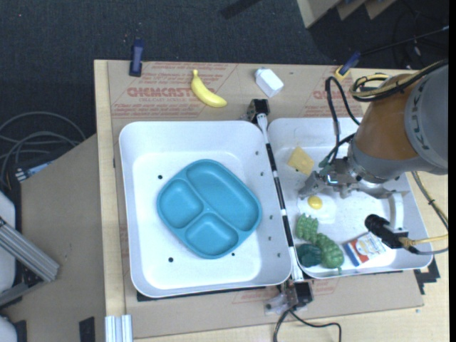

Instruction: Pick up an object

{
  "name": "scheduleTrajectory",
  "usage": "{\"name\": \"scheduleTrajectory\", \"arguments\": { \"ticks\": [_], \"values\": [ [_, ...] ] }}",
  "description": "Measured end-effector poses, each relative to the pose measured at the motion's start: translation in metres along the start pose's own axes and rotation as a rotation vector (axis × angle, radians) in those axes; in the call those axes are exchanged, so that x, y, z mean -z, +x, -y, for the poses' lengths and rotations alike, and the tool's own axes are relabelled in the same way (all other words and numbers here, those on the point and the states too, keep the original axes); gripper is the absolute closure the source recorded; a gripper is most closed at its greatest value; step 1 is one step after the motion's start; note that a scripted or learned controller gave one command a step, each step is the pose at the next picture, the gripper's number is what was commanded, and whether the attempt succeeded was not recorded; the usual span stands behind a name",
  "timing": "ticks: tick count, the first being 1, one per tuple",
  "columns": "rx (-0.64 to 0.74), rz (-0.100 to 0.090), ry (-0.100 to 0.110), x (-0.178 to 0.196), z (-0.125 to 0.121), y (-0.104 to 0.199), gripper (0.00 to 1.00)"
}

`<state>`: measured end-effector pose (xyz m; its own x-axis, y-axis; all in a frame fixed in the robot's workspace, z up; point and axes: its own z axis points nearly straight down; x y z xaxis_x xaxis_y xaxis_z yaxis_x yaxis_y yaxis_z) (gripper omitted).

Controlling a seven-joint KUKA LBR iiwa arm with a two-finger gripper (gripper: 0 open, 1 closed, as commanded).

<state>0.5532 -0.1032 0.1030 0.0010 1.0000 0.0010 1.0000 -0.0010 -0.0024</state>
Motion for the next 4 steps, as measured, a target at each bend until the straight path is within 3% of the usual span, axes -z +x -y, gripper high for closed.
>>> {"name": "scheduleTrajectory", "arguments": {
  "ticks": [1,2,3,4],
  "values": [
    [0.000,0.000,-0.001,-0.018,0.012,0.006,0.00],
    [0.001,0.002,-0.004,-0.018,-0.011,-0.002,0.00],
    [0.000,0.000,-0.001,-0.019,0.017,0.009,0.00],
    [0.000,0.002,-0.004,-0.018,-0.001,-0.013,0.00]
  ]
}}
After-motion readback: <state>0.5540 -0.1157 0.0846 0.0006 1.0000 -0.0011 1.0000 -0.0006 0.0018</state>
